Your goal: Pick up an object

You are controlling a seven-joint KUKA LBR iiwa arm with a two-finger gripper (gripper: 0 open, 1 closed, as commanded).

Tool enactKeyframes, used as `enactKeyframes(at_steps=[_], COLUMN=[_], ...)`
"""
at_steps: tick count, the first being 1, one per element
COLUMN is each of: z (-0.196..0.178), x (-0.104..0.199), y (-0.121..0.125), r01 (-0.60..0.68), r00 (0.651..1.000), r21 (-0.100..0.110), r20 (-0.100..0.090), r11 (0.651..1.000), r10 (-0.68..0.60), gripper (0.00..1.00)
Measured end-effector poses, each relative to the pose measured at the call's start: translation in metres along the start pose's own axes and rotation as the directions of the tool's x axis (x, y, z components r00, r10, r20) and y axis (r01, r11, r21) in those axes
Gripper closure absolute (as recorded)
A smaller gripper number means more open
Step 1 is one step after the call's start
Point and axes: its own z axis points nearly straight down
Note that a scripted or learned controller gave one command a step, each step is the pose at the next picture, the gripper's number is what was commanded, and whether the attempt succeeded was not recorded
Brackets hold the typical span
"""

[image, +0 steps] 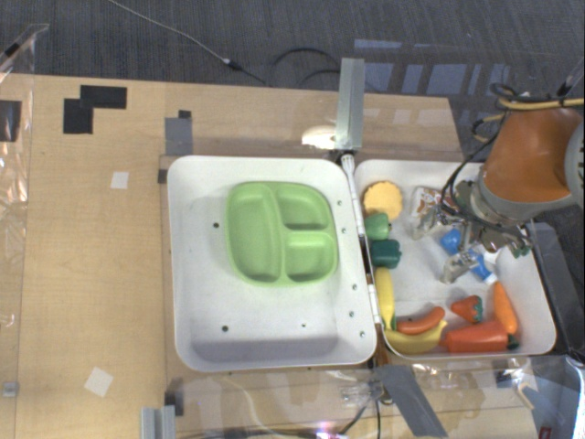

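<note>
My gripper hangs low over the right bin, under the orange band of the arm. It sits above the bin's middle, just above a small red pepper. Blue and silver parts of the gripper show below the wrist. Nothing can be seen held in it. Toy foods lie around it: an orange round piece, two green pieces, a yellow banana, a red chili, an orange carrot and a bigger red-orange carrot.
The left bin holds a green divided plate. A metal post stands behind the seam between the bins. Cables loop at the arm's wrist near the right bin's back edge.
</note>
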Motion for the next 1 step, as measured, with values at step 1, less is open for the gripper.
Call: enactKeyframes(at_steps=[1], z=[0.0007], x=[-0.0367], y=[0.0142], r01=[-0.059], r00=[0.998], r21=[-0.001], r20=[0.000], r11=[0.998], r10=[0.059], gripper=[0.00])
